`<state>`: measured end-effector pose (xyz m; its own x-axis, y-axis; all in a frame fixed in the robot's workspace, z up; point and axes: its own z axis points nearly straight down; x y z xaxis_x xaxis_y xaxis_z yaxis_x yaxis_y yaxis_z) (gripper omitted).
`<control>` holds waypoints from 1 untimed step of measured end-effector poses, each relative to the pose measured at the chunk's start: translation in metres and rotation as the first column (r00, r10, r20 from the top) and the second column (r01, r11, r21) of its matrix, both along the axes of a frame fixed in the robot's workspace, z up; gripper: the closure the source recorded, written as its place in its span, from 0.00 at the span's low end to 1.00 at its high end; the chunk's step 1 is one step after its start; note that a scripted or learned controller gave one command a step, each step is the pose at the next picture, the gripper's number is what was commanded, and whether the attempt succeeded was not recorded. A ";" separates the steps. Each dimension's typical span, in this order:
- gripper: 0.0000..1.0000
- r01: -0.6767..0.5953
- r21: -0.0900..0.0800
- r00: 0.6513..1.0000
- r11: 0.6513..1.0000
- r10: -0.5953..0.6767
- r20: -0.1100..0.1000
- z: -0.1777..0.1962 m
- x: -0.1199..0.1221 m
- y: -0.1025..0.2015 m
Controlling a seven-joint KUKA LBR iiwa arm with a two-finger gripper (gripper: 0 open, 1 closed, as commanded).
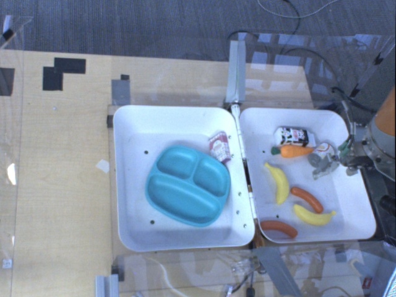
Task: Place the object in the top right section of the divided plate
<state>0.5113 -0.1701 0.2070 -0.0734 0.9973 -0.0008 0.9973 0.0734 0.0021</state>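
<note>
The blue divided plate (187, 186) lies in the left bin (133, 166), with two small sections along its far side and one long section nearer me. A small red packet (219, 146) rests against the plate's top right rim, by the wall between the bins. My gripper (325, 161) is low over the right side of the right bin (356, 218), just right of an orange carrot (296, 151). A black and white carton (294, 135) lies behind the carrot. I see nothing clearly held.
The right bin also holds two yellow bananas (279, 182) (312, 215) and two reddish sausages (307, 198) (278, 229). A raised divider wall (243, 166) separates the bins. The arm's orange band (387, 113) is at the right edge.
</note>
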 end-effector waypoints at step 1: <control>0.00 0.000 0.000 1.000 1.000 0.000 0.000 0.000 0.000 0.000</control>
<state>0.5113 -0.1701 0.2070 -0.0734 0.9973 -0.0008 0.9973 0.0734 0.0021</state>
